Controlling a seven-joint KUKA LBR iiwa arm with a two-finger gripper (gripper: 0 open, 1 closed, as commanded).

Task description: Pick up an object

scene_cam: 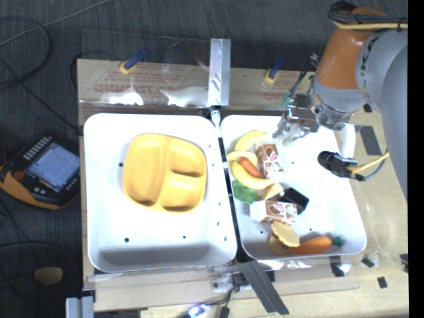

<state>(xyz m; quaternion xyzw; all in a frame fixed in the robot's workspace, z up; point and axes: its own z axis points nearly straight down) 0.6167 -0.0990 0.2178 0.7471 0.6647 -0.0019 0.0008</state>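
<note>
My gripper hangs over the far part of the right bin, just right of a yellow banana and above a brown-and-white carton. It touches neither as far as I can see. Along the bin's left side lie a small carrot piece and a green leaf. Further forward are a black block, a second small carton, a tan bread piece and a long orange carrot.
The left bin holds a yellow divided plate. A metal divider stands behind the bins. The arm's orange band looms over the right bin's far right corner. A handheld device lies on the floor to the left.
</note>
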